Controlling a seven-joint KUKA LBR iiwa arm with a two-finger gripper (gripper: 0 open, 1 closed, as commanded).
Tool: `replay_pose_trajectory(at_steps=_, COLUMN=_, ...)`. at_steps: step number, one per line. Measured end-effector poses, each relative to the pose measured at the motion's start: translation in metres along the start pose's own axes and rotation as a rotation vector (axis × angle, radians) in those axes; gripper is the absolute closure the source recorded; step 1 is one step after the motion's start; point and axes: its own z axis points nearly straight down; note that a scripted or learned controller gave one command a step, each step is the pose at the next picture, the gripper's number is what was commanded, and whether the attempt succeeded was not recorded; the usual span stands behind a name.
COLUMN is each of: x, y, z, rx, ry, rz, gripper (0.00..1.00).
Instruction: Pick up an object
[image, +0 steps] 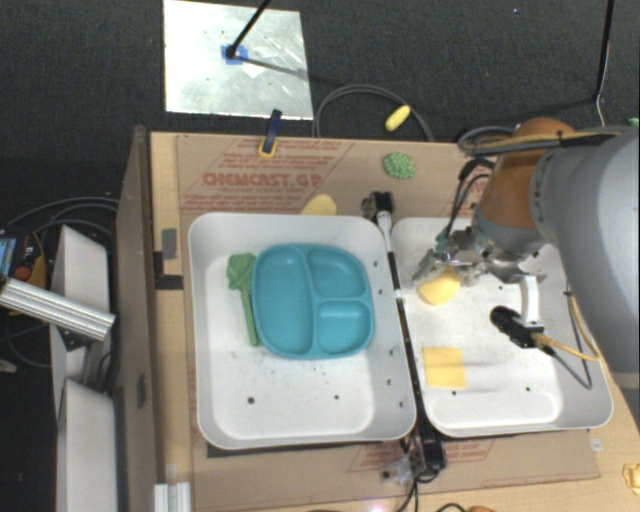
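On the bench, two shallow white bins are seen side by side from the fixed overhead camera. Within the left bin (225, 400) a teal divided plate (312, 301) is laid flat, and a green leafy piece (243, 283) is tucked against its left edge. Within the right bin (570, 395) the gripper (452, 260) is lowered near the upper left corner, directly above a rounded yellow object (439, 291) that is touched or nearly touched by it; whether the object is gripped cannot be told. A flat yellow square (445, 367) is placed lower in the same bin, well apart from the gripper.
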Motion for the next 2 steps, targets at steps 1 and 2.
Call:
replay_pose_trajectory(at_steps=1, x=0.000, y=-0.001, z=-0.010, rx=0.002, ry=0.000, rz=-0.003, gripper=1.00)
replay_pose_trajectory(at_steps=2, x=-0.006, y=-0.045, z=-0.056, rx=0.007, ry=0.001, rz=0.006, gripper=1.00)
